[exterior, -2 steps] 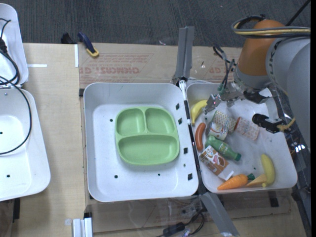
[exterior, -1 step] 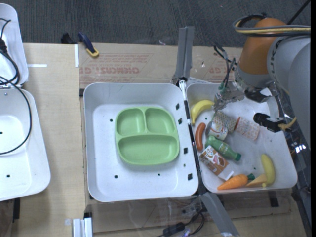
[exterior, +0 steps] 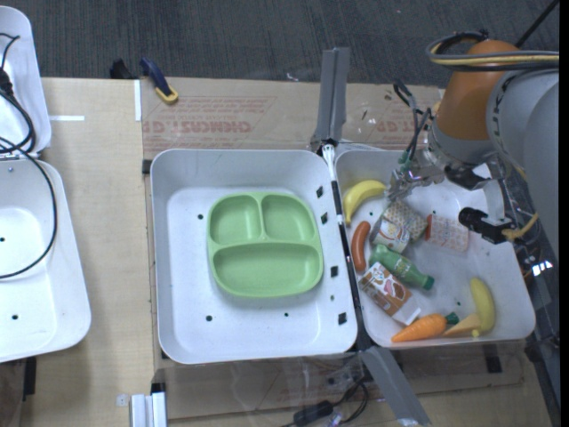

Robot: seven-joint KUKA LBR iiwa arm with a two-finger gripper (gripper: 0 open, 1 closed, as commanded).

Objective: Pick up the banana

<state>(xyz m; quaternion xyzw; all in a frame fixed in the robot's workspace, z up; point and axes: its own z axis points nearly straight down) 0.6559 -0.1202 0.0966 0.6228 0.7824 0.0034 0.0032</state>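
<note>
A yellow banana lies at the upper left corner of the right bin, curved along the divider. A second, smaller banana rests near that bin's lower right. My gripper hangs low over the upper part of the right bin, just right of the first banana and above a crinkled snack packet. The grey arm with its orange band rises behind it. Nothing visibly hangs from the gripper.
The right bin also holds a red sausage, a green bottle, a small carton, a carrot and a red-and-white packet. A green divided plate sits in the left bin.
</note>
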